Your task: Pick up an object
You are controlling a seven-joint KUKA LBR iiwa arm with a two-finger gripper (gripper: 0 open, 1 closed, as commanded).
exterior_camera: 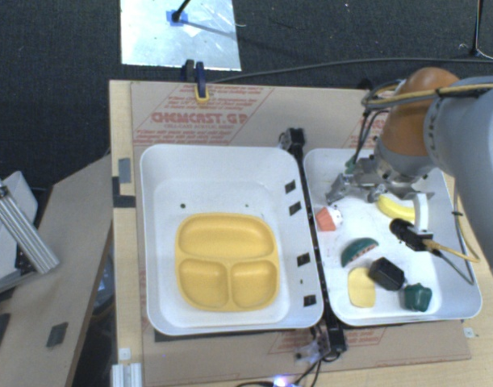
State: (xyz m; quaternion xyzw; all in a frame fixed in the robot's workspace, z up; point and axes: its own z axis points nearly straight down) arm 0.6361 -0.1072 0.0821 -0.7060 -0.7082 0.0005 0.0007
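A single fixed camera looks down at a slant on the bench (125, 240), both white bins (222, 164) filling mid-frame, the arm (464, 127) entering at upper right.

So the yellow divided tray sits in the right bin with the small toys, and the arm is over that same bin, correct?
Not quite. The camera view shows the yellow divided tray alone in the left bin. The small toys, such as the banana and the black block, lie in the right bin, and the arm is indeed over that one.
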